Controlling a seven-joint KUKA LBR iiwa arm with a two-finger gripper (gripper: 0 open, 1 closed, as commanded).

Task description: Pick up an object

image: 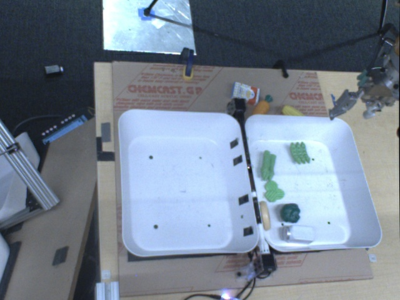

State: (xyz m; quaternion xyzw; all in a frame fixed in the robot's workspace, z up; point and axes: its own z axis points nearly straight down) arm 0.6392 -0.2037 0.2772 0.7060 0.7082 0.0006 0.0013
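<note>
Two white bins [181, 120] are seen. Light green toys [299, 152] and a dark green ball [290, 213] are seen.

The grey metal two-finger end effector [345, 101] sits at the upper right of the frame, raised and tilted, pointing left and slightly downward, with nothing visibly gripped; its wrist runs off the right edge.

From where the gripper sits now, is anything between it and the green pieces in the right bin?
Nothing visible. The gripper hangs above the right bin's far corner; the green pieces lie uncovered on the bin floor.
</note>
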